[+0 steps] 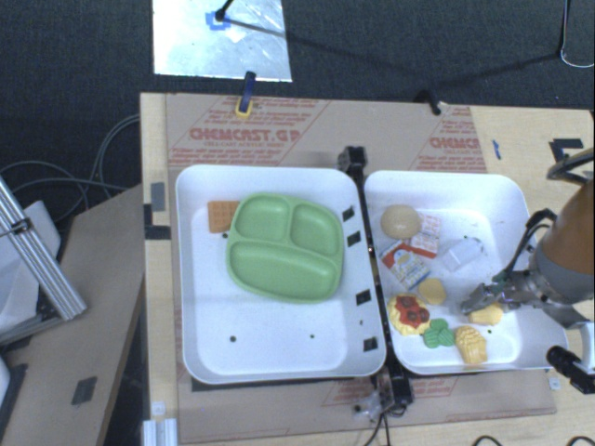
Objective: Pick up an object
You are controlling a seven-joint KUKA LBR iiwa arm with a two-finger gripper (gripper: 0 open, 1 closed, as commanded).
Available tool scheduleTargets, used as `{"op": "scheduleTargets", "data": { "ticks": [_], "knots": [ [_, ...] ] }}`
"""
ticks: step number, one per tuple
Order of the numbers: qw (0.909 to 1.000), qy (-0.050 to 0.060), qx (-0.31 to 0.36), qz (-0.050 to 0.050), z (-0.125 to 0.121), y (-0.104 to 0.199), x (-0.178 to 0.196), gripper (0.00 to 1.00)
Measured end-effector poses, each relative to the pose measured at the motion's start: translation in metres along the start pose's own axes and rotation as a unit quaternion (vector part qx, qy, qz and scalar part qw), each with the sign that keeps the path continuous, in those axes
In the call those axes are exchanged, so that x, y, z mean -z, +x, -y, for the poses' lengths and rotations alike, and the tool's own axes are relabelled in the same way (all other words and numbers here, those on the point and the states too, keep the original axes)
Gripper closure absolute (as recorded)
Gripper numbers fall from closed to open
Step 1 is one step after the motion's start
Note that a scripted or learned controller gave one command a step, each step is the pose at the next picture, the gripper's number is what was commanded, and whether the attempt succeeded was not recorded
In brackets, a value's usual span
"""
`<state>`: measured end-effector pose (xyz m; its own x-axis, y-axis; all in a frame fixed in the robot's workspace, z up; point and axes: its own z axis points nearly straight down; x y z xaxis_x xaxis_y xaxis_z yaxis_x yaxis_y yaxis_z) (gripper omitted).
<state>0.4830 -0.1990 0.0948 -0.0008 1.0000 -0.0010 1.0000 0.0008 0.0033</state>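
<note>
My gripper (482,297) hangs low in the right bin (507,193), near its right wall, on the grey arm (565,260) that comes in from the right. Just below the gripper lies a small yellow toy piece (487,316), touching or nearly touching it. Other toy foods lie to its left: a beige bun (401,220), a red and white packet (409,258), a clear plastic piece (462,252), a yellow round piece (431,292), a red and yellow pizza slice (410,314), a green broccoli (438,335) and a yellow corn cob (471,345).
The left bin (200,342) holds a green divided plate (284,247) with an orange cracker (219,216) at its upper left. A black divider (370,249) runs between the bins. A shiny metal sheet (221,26) lies on the floor behind the bench.
</note>
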Motion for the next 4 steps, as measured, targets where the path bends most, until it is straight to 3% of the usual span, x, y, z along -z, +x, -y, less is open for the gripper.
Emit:
{"op": "scheduleTargets", "data": {
  "ticks": [3,4],
  "knots": [
    [1.0000,-0.001,0.002,0.001,-0.009,0.004,0.132,1.00],
    [1.0000,0.000,0.004,-0.001,-0.031,0.052,0.137,1.00]
  ]
}}
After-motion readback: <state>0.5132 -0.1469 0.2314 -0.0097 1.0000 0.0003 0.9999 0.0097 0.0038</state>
